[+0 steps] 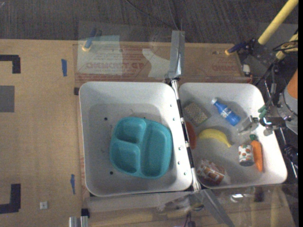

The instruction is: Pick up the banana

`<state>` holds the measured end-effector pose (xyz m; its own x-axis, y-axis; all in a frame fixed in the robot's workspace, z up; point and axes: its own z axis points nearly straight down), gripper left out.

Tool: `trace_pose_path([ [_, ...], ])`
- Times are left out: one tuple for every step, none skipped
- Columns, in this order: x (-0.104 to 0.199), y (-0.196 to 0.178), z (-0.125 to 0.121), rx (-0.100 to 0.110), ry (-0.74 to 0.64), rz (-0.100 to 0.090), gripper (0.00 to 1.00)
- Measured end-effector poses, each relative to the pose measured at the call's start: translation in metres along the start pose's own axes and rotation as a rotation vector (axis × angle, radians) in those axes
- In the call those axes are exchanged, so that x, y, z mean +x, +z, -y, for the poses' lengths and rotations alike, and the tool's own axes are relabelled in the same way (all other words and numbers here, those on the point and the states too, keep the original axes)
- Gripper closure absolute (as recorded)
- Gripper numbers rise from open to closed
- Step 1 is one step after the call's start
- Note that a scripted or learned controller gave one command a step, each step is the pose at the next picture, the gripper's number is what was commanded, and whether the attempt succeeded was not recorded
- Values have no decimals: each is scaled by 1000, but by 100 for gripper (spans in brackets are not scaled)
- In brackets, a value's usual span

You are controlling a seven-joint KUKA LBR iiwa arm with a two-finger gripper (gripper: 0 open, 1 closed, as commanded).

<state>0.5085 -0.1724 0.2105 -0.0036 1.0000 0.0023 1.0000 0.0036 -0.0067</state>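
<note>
Gripper (253, 125): at the right bin's (222, 91) right edge, low over the bin floor, reaching in from the right; whether it is apart or together cannot be told, and nothing is seen clamped in it. Banana (215, 136): yellow, lying flat on the bin floor, left of the gripper and slightly below it in the view, near but apart from it. Blue bottle (226, 111): white cap, tilted, up and left of the gripper, just beside it. Carrot (257, 155): orange, lying directly below the gripper, near the bin's right wall. Printed cup (245, 154): white with red marks, touching or just beside the carrot's left side, below the gripper. Patterned can (211, 171): on its side, well below and left of the gripper. Speckled pad (196, 113): far left of the gripper, near the divider. Teal sectioned tray (141, 147): in the left bin (94, 98), well apart from the gripper.
</note>
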Motion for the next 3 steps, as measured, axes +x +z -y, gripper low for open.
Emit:
trace_pose_path([
  [78, 119, -8, -4, -32, 2, 0],
  [63, 122, -58, -14, 9, 3, 0],
  [61, 115, -59, -15, 12, 2, 100],
])
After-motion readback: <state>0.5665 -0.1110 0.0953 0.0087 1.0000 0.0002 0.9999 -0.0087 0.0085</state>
